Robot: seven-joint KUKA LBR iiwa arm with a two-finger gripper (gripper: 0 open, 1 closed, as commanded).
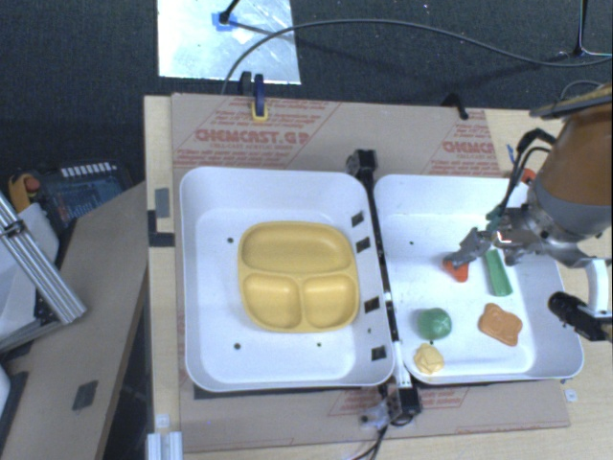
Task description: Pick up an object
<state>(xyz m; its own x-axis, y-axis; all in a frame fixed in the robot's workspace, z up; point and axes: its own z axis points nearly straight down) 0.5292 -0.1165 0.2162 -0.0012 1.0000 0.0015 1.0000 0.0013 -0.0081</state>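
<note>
**A:** Reaching in from the right with the arm (573,175) and hanging the gripper (467,253) low over the right bin (421,220). Probably aiming at the small red piece (458,273) just under the tip.

**B:** Gripping it already?

**A:** Not managing to tell. Looking down at a slant on a blurred tip, so open or closed is anyone's guess. Seeing the red piece lying on the bin floor, and seeing nothing lifted.

**B:** Crowding anything down there?

**A:** Sitting just beside a green stick (497,272), perhaps touching it. Risking a nudge to that stick on the way down, or catching both at once.

**B:** Leaving other choices open?

**A:** Plenty. Spotting a green ball (434,323) nearer the front, an orange piece (500,325) to its right, and a pale yellow lump (428,358) tucked into the front corner by the divider. Judging that lump awkward, being so near the walls.

**B:** Ignoring the left bin (211,209)?

**A:** Likely. Holding a wide yellow divided plate (295,276) lying flat in the middle, offering little to pinch.

**B:** So, judging progress?

**A:** Calling it the approach stage, with nothing picked up yet. Needing a clean close on the red piece alone, then a straight lift clear of the stick.
</note>
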